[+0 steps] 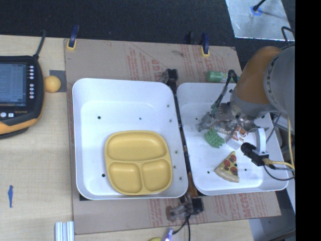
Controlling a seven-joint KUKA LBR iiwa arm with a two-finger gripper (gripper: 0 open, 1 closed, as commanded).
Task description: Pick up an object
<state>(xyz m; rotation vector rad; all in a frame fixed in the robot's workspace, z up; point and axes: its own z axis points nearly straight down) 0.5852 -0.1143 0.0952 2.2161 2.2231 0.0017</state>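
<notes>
In the right bin (200, 182) lie a green ridged toy (214, 138), a pizza slice toy (228, 167) and a small red and white item (237, 133). My gripper (209, 121) hangs low over the bin's middle, just above and to the left of the green toy. The arm's grey wrist and orange band (256, 82) cover the bin's back right part. A yellow divided plate (138, 161) rests in the left bin (90, 104).
A teach pendant (17, 94) and a yellow ball (52, 83) sit on the bench to the left. A small green object (216, 76) lies behind the right bin. Black cables (266, 159) trail over the bin's right side.
</notes>
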